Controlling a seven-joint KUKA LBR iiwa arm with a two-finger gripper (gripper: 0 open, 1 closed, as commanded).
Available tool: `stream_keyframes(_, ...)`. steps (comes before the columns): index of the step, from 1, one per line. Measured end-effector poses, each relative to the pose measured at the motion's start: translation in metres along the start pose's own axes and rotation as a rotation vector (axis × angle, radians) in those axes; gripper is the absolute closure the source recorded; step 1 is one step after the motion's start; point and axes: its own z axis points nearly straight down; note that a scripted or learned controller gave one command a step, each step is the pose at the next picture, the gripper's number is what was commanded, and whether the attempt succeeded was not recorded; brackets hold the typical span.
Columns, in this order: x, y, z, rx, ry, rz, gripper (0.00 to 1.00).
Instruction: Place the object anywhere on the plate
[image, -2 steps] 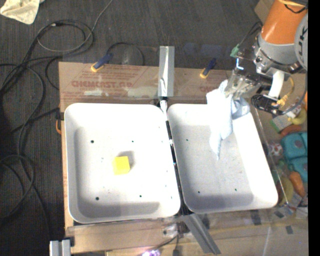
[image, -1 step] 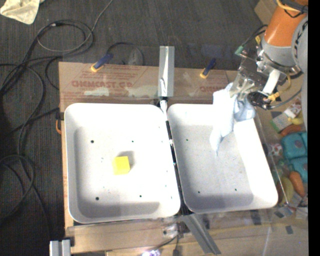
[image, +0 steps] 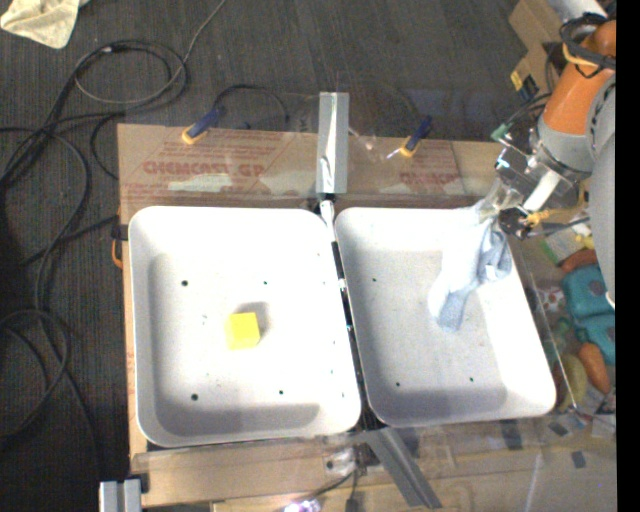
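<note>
A pale blue and white cloth (image: 468, 272) hangs in a long strip over the right bin (image: 400, 360). Its top end is pinched in my gripper (image: 503, 212), which is above the bin's far right corner. The lower end of the cloth touches or nearly touches the bin floor right of the middle. In the middle of the left bin (image: 150, 300) lies a small yellow block (image: 244, 330), far from the gripper.
A metal post (image: 332, 140) stands behind the gap between the bins. Two blue-handled clamps (image: 200, 127) hold the cardboard at the back. Toys and clutter (image: 585, 320) lie right of the right bin. Cables run on the floor at left.
</note>
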Motion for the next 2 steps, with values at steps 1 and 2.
stream_keyframes(1, 0.028, -0.034, -0.044, -0.003, 0.0, -0.31, 1.0)
stream_keyframes(2, 0.037, -0.033, -0.062, -0.002, 0.002, -0.232, 1.0)
